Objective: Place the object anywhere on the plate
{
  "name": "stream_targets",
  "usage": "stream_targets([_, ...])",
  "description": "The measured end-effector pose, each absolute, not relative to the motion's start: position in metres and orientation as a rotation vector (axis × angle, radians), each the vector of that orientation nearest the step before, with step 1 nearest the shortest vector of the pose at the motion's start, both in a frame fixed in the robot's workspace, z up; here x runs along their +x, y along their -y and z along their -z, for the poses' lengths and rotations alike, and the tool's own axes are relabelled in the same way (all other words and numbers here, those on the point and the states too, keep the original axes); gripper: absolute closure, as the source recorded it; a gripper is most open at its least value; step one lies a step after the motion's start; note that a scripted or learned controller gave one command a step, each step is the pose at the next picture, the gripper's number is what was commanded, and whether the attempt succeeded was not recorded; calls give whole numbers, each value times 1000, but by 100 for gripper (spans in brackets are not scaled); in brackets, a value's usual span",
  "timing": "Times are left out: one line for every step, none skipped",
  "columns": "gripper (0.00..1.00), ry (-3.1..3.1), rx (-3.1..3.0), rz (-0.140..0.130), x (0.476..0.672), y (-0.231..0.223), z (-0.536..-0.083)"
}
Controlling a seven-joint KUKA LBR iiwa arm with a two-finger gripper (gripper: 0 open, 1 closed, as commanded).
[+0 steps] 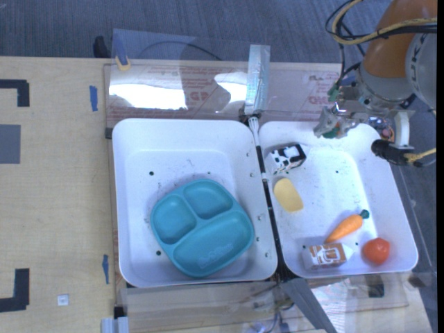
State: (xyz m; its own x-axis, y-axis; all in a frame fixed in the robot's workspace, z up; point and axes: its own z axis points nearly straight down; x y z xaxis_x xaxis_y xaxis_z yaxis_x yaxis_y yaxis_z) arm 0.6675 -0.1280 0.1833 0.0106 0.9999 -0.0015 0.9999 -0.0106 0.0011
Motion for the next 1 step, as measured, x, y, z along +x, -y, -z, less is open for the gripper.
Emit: stream_targets([100,-2002,2423,-1,667,63,-189])
